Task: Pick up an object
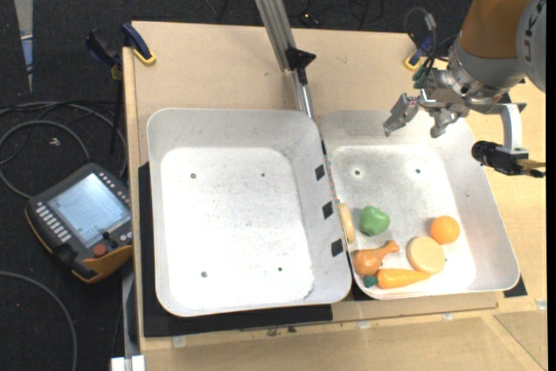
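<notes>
White plastic is what catches the eye from where I stand: two shallow bins side by side on a pale wooden bench (217, 65). The left bin (174, 135) is speckled with small dark marks on its floor. The right bin (486, 213) holds a small cluster of toy food, all gathered in its near corner.

A green pepper-like piece (374, 220) sits nearest the middle of that bin. Just in front of it lies a brown drumstick (374, 257), and in front of that an orange carrot (402, 278) with a green tip, lying close along the near wall. A pale round disc (426, 255) touches the carrot's far side, and a small orange ball (445, 229) sits just beside the disc toward the right wall. A thin tan stick (347, 222) lies along the edge where the two bins meet.

The arm comes in from the right, its orange band above a grey wrist, and the gripper (420, 121) hangs over the far edge of the right bin, well apart from the food cluster. Its two fingers are spread apart with nothing between them.

A grey metal pole (269, 0) slants across the back of the bench toward the bins' junction. On the dark floor to the left sits a teach pendant (82, 221) with a lit screen, cables looping around it.
</notes>
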Robot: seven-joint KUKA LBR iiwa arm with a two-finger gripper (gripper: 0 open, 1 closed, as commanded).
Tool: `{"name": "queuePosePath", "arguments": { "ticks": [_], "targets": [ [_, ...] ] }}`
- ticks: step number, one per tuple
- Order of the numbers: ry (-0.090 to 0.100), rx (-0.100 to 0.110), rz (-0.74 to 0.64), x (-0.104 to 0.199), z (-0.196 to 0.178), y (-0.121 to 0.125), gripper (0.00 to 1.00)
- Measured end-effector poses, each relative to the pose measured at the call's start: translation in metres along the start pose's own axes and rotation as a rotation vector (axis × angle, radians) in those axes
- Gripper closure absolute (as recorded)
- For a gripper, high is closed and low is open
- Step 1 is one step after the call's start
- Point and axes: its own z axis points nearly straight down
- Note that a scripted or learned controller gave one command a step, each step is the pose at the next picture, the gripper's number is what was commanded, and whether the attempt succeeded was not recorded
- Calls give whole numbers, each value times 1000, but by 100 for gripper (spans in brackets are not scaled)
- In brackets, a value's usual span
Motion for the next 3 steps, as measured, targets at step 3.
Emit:
{"name": "queuePosePath", "arguments": {
  "ticks": [3],
  "targets": [
    [0, 2, 3, -6, 124, -2, 0]
  ]
}}
